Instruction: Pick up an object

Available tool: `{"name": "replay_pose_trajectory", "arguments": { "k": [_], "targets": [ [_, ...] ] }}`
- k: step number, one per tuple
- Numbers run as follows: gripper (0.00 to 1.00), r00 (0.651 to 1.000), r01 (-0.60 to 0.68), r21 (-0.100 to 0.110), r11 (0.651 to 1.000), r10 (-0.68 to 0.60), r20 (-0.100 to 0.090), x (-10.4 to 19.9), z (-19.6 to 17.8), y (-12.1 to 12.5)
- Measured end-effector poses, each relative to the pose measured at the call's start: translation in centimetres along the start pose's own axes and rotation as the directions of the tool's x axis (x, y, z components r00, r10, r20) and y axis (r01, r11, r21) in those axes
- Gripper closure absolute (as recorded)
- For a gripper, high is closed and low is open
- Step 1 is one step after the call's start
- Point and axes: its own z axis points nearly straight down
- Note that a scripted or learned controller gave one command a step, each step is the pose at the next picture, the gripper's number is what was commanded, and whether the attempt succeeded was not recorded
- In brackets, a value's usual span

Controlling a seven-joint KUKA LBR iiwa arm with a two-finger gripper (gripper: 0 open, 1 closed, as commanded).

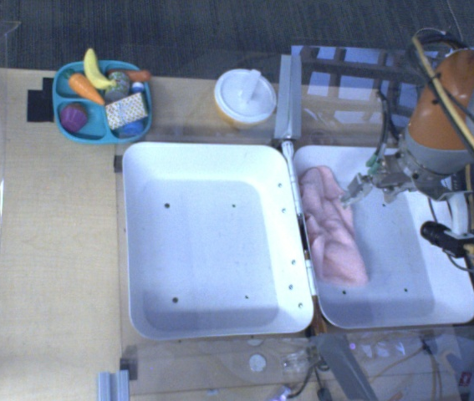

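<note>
Fixed overhead camera, slanted down, both bins (pixel 211 161) in frame

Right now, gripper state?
Gripper: cannot be told; it sits by the pink cloth in the right bin, with nothing seen between its fingers.

Two bins sit side by side on the counter (pixel 44 257). A cloth (pixel 330 228) lies in the right bin (pixel 412 299), along its left wall. Behind the left bin (pixel 211 241) stand a tray (pixel 63 132) of toys and, to its right, a lidded cup (pixel 245 97).
</note>
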Motion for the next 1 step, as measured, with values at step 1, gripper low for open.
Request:
{"name": "replay_pose_trajectory", "arguments": {
  "k": [1],
  "targets": [
    [0.0, 0.997, 0.081, -0.016, 0.997, -0.081, 0.004, -0.07, 7.13, 0.74]
  ]
}}
